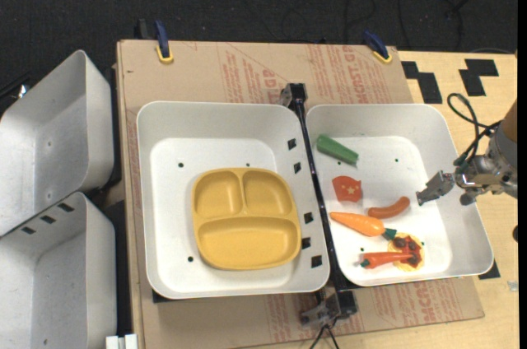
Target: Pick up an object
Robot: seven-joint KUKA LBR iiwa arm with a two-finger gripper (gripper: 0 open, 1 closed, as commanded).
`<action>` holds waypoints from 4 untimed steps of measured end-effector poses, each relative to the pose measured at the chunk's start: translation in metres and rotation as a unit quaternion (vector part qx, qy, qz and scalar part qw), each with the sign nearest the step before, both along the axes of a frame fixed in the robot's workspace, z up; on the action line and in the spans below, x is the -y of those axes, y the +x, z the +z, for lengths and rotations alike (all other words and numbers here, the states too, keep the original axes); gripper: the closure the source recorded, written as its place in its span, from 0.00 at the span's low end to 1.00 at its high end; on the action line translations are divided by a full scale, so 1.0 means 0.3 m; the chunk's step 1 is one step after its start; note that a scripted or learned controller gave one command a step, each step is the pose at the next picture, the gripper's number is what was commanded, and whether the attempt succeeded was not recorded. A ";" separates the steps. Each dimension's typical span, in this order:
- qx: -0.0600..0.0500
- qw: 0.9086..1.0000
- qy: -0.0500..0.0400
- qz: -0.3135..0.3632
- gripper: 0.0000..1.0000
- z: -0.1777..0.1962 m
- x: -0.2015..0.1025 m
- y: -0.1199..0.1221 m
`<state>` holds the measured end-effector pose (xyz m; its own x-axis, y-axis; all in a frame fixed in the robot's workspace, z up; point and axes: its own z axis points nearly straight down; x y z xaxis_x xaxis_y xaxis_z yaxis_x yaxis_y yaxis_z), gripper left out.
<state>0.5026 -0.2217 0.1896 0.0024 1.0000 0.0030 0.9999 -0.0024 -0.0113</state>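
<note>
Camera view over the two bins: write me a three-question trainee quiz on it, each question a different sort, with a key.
1. True or false: the yellow divided plate lies in the left bin.
2. Which item in the right bin lies nearest the gripper? A. green block B. sausage C. red piece
3. Fill in: the large carrot lies just below the ____ piece.

Key: 1 true; 2 B; 3 red.
</note>
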 end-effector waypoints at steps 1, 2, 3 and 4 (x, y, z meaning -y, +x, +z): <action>0.005 1.000 -0.002 0.001 0.00 0.017 0.000 0.010; 0.004 1.000 -0.001 0.002 0.00 -0.140 -0.009 0.035; 0.006 1.000 0.000 0.001 0.00 -0.304 -0.010 0.039; 0.009 1.000 -0.002 0.001 1.00 -0.264 -0.008 0.044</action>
